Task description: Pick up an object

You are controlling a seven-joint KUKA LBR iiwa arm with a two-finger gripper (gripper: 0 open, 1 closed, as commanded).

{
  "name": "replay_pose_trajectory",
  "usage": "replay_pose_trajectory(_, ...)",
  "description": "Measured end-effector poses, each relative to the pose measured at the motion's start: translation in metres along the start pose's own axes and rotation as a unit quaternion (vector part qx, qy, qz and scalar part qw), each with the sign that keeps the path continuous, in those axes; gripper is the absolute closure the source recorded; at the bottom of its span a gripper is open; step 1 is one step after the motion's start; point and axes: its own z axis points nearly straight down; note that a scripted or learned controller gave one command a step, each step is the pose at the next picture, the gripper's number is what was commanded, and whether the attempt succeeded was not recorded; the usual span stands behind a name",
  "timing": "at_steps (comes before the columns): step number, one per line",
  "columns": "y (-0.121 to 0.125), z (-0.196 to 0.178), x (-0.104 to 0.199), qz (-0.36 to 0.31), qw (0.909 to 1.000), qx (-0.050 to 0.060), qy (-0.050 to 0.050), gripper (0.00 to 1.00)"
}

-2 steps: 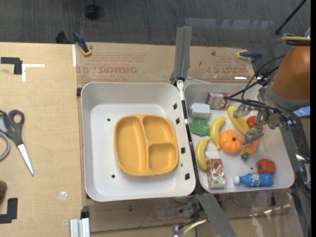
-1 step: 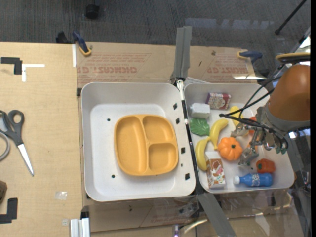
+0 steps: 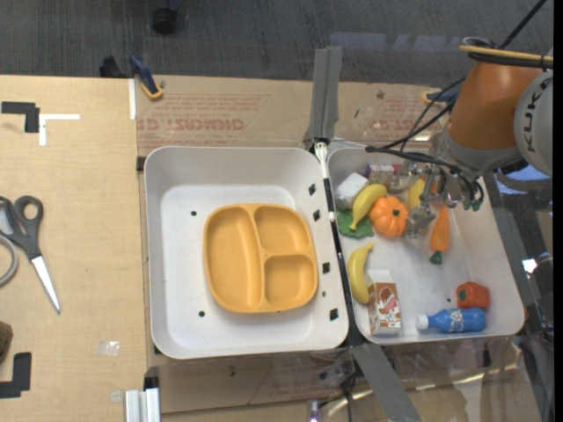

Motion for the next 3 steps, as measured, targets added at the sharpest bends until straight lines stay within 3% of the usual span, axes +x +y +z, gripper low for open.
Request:
replay_pose_trajectory(1,0.0,-0.011,-0.002,-0.001,1.0,0.001,-0.003,1.0)
replay_pose_trajectory(2,0.079,-0.1,-0.007,0.017,0.9999,0.0,-0.001,1.0)
replay_pose_trajectory(3,-0.019,-0.073,0.031,-0.092,0.9958,0.0,0.001,1.0)
